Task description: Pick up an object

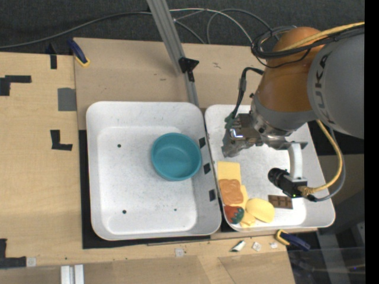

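Teal bowl (175, 156) sits in the left bin (106, 158), while the gripper (233, 144) hangs over the right bin (314, 215), just beyond the yellow block (229, 171), its grip too dark to judge.

The big grey arm (349, 81), up above the right bin (314, 218), has dark letters on its side. They look like "UK".

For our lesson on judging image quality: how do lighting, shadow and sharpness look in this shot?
Camera view: lighting even and soft, no strong glare on the white bins; the blue bowl is sharp with a faint shadow; the arm darkens the right bin beneath it; the claw looks slightly blurred.
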Robot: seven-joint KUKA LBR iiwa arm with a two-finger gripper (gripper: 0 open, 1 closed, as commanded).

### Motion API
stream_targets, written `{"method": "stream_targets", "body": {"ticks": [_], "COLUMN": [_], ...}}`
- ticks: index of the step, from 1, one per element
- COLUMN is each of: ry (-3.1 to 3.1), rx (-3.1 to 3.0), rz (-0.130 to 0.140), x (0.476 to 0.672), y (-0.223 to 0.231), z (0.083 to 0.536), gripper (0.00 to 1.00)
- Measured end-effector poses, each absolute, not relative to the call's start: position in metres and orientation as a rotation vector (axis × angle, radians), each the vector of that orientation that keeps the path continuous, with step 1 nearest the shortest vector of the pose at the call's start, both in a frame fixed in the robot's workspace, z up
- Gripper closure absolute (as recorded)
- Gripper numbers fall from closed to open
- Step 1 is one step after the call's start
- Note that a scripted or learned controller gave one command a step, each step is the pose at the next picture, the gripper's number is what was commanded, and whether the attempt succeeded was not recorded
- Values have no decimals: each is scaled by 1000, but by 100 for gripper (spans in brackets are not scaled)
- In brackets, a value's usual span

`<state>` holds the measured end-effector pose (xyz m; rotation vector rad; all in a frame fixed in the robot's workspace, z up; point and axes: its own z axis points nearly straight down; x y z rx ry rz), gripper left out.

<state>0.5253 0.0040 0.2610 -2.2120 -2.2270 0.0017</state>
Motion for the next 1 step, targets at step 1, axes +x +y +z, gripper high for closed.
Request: {"method": "stream_targets", "body": {"ticks": [1], "ry": [-2227], "rx": [-2212], "rz": [1], "x": [524], "y": [56], "z": [260], "gripper": [100]}}
